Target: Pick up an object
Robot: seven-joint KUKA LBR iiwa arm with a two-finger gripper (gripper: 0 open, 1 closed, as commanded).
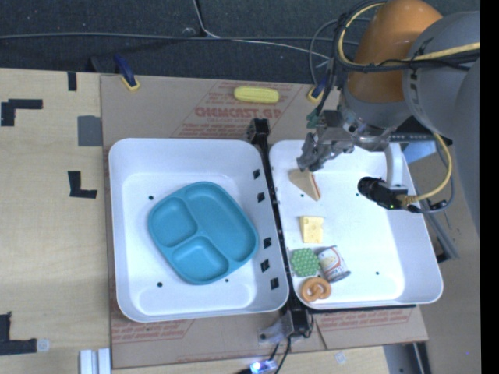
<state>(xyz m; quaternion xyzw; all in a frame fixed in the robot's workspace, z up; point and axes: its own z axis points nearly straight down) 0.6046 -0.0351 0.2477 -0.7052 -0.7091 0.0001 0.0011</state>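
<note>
Slanted overhead view of two white bins side by side on the desk. Jaws (pixel 310 159) lowered over the far left corner of the right bin (pixel 405 244), just above a tan wedge, seemingly a toy cheese or bread slice (pixel 306 184); state of the jaws impossible to tell, the tips too blurred, and no object visible between them. Wedge judged light, stiff and smooth-sided, likely to slip or tip if pinched on its sloping faces; best taken across its two flat parallel sides. Close to the divider (pixel 269 201) between the bins, hence little room on that side and risk of a finger striking the wall. Open white floor toward the middle and right of the bin, free for approach and lift. Further down the same bin: a yellow block (pixel 312 229), a green round piece (pixel 305 262), a small wrapped packet (pixel 334 264) and a pretzel-shaped toy (pixel 316 290), clustered near the near edge, well apart from the wedge. Left bin (pixel 129 209) carrying a blue divided tray (pixel 203 232). Yellow banana-like toy (pixel 256 94) on the cardboard beyond the bins.
</note>
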